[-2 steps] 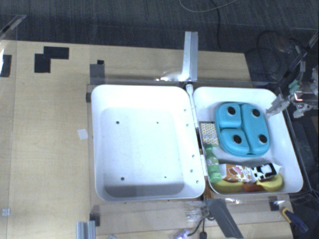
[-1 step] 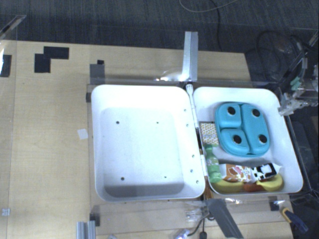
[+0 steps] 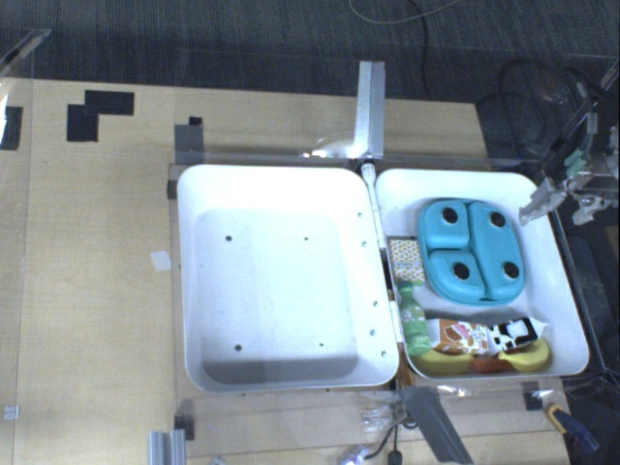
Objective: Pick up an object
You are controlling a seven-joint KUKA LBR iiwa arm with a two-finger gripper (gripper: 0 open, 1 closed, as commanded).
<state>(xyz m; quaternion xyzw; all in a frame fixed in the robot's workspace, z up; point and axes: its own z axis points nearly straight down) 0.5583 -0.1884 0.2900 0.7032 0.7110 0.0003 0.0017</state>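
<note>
1. Right bin (image 3: 572,308) holds every candidate: teal four-well tray (image 3: 472,251), green bottle (image 3: 413,320), printed packet (image 3: 475,337), yellow item (image 3: 528,358).
2. Risk: these lie touching along the near wall; a descent there could strike a neighbour or slip off the packet.
3. Gripper (image 3: 557,194) at the bin's far right rim, partly cut off; whether its fingers are spread or pressed together cannot be told.
4. Left bin (image 3: 194,260) on the worktop (image 3: 87,260).
</note>
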